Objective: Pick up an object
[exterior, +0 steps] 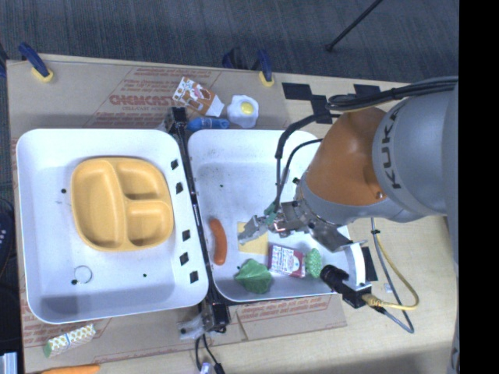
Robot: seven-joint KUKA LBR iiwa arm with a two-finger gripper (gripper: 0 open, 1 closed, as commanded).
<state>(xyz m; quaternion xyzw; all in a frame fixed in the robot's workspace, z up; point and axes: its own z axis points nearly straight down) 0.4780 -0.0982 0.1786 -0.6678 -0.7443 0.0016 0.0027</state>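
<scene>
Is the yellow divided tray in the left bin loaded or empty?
Empty. The yellow tray lies flat in the left bin, and all its compartments show bare yellow plastic.

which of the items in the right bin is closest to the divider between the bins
The orange hot dog, lying lengthwise right beside the divider. The yellow slice, green leaf and red packet lie further right.
</scene>
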